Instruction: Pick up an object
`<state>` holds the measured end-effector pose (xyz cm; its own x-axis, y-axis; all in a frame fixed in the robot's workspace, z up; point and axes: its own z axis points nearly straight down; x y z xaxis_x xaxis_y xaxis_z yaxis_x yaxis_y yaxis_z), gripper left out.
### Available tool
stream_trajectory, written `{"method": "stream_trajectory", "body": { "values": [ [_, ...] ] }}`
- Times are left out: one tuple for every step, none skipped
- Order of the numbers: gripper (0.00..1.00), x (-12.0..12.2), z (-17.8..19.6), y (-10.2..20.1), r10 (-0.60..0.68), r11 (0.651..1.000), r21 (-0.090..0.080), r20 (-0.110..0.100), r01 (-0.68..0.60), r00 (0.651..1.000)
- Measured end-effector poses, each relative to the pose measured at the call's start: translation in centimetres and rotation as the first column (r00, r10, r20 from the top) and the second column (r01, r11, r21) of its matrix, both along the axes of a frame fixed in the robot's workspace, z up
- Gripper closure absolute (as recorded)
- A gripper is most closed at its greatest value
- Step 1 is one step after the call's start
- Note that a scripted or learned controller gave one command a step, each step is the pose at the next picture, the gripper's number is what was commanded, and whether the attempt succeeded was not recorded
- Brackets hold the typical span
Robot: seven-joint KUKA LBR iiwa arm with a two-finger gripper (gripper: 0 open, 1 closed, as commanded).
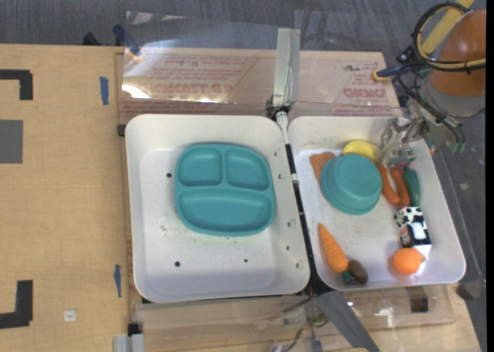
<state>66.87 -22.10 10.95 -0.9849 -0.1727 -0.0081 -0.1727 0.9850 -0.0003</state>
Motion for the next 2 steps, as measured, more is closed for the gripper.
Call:
{"method": "stream_trajectory", "body": {
  "values": [
    [1.0,0.2,13.3,-0.2,0.325,0.946,-0.012,0.011,-0.325,0.946],
    [1.0,-0.2,4.2,0.0,0.42,0.908,0.003,-0.007,-0.419,0.908]
  ]
}}
